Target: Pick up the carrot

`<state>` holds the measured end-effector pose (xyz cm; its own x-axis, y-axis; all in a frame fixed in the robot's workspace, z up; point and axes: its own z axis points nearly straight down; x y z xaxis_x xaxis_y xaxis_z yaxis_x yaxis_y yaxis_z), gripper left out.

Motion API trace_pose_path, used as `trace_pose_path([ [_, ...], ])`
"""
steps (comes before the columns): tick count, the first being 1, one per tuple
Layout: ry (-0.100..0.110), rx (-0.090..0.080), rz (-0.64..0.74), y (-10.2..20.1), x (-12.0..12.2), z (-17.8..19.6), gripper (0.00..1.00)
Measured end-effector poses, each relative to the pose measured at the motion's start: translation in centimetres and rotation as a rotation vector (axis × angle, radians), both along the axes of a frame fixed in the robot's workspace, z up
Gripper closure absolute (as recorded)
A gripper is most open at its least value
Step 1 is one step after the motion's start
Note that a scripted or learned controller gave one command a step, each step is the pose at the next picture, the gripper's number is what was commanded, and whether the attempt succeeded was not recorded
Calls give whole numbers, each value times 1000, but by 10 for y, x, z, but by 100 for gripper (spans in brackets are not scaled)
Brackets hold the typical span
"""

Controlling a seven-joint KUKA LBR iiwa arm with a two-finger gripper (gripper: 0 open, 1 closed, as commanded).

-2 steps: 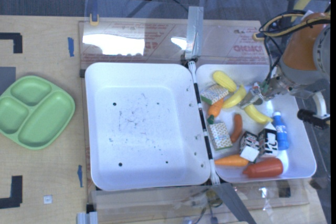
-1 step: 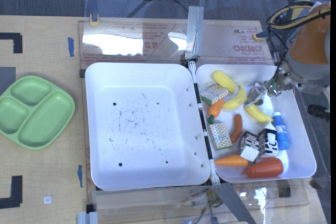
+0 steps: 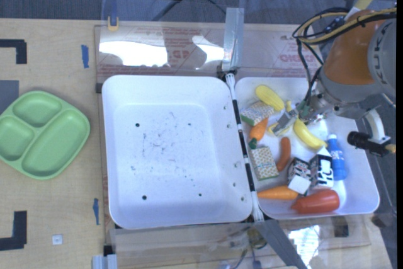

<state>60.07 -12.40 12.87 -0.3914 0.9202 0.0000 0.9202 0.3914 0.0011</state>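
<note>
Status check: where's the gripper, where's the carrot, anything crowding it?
Two-finger gripper low in right white bin, nothing seen held. Small orange carrot just left of it. Patterned packet and yellow banana crowd it.

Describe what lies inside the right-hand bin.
The right-hand bin holds two bananas, carrots, a red pepper, a blue bottle and packets. The arm covers its far corner.

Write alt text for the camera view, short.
The gripper hangs low over the crowded right bin, just right of a small carrot; a second carrot lies near the bin's front. A green divided plate sits far left.
</note>
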Motion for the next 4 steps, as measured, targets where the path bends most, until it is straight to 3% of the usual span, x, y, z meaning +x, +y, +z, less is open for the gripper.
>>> trace_pose_path([
  [1, -3, -2, -191, -15, 32, 65, 0],
  [2, 0, -1, -180, -17, 33, 8, 0],
  [3, -3, -2, -149, -71, 67, 70, 0],
  [4, 1, -1, -217, -35, 66, -4, 0],
])
